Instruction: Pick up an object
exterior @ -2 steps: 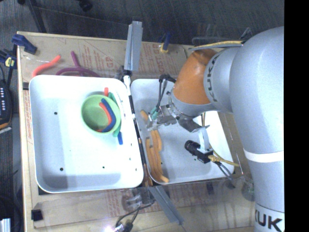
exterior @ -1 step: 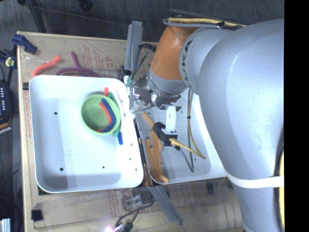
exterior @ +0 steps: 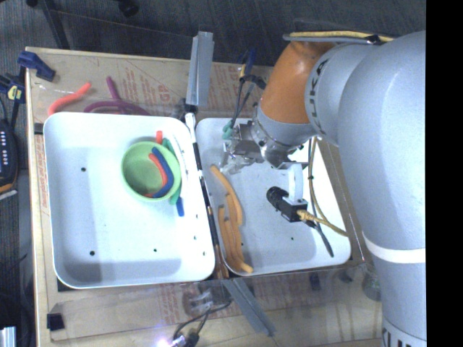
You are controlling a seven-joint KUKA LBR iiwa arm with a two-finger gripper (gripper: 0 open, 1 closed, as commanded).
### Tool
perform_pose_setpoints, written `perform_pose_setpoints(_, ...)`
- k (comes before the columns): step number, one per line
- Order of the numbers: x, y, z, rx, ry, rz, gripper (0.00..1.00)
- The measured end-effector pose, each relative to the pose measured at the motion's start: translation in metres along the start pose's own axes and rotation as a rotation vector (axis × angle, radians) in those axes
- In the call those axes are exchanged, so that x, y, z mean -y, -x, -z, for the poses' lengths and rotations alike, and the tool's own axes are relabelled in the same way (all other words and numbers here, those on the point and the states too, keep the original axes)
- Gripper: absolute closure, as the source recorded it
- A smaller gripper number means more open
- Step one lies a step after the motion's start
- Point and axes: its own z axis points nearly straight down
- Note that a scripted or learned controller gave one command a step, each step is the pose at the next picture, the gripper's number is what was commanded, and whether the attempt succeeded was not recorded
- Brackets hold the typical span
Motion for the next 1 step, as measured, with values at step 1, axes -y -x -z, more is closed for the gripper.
perform_pose_setpoints(1,0.0000,0.0000,0.0000,0.000,0.000,0.000,0.00)
